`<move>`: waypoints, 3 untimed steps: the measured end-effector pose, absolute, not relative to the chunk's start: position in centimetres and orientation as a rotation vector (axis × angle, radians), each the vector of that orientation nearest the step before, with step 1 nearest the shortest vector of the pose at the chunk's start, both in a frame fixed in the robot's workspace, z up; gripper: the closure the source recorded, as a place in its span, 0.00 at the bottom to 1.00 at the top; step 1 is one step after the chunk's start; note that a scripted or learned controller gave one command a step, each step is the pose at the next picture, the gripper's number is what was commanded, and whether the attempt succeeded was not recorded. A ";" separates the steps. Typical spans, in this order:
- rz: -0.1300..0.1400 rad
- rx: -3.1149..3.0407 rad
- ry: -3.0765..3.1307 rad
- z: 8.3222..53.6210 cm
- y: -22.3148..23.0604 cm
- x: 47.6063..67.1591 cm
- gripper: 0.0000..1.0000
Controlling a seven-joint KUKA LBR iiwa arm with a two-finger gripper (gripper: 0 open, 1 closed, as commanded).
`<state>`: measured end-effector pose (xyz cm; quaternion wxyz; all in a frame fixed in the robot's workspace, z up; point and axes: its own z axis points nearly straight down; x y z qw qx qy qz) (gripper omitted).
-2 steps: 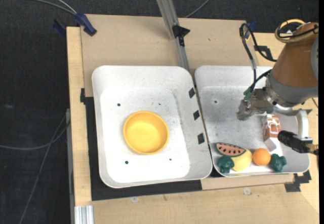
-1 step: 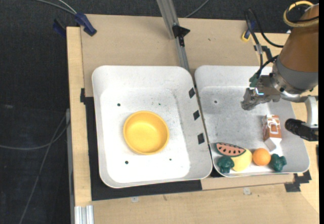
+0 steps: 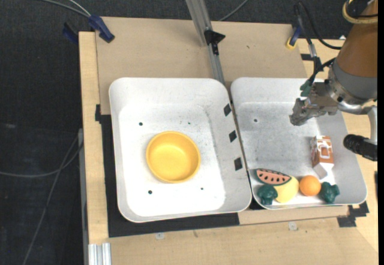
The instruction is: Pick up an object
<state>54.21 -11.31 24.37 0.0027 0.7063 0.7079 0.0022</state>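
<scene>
1. Camera view: my gripper [image 3: 300,115] hangs over bare floor in the right bin [image 3: 264,138]; whether it is open or closed, I cannot tell.
2. The orange ball [image 3: 309,186], carton [image 3: 322,151] and watermelon slice [image 3: 274,176] crowd the near edge, away from it.

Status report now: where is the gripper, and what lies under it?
Gripper over right bin, upper part. Small box, orange, other toys at the near edge, apart from it. Yellow bowl in left bin.
</scene>
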 end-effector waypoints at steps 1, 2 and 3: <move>0.009 2.212 2.227 25.1 -5.6 55.0 1.00; -0.007 2.225 2.235 24.1 -0.8 54.4 1.00; 0.004 2.216 2.230 24.7 5.0 55.1 1.00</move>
